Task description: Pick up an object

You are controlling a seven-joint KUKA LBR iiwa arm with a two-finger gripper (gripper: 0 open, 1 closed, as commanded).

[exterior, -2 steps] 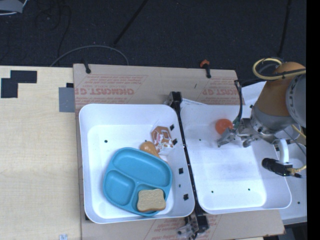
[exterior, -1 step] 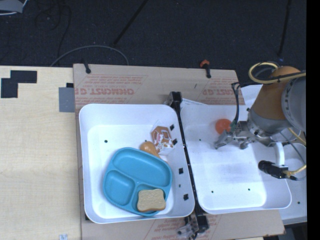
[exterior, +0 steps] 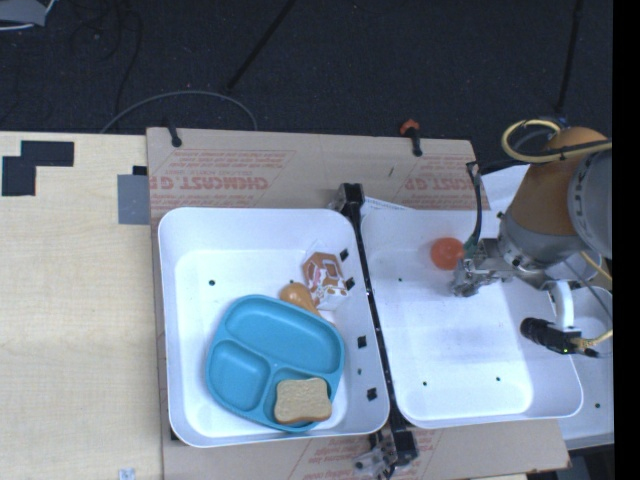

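I see an orange ball (exterior: 446, 253) lying in the right bin (exterior: 460, 388), up near that bin's far wall and toward its right half. It rests on the white floor, free of everything else in there. Just beside it, on its right and a little lower in my view, sits the gripper (exterior: 466, 280), low over the bin floor. The ball is not between its fingertips; there is a small gap between ball and gripper. The tool is too small and dark against the wrist hardware for me to judge it, so I cannot tell its state. The grey arm (exterior: 560, 218) comes in from the right edge, with cables looped above it.

Across the black divider, the left bin (exterior: 185, 268) holds a blue compartment tray (exterior: 262, 353) tilted toward the near right corner. A slice of bread (exterior: 302, 400) lies in the tray's nearest compartment. Touching the tray's far edge is a small orange piece (exterior: 296, 294), and just behind it a brown and white wrapped item (exterior: 324, 271).
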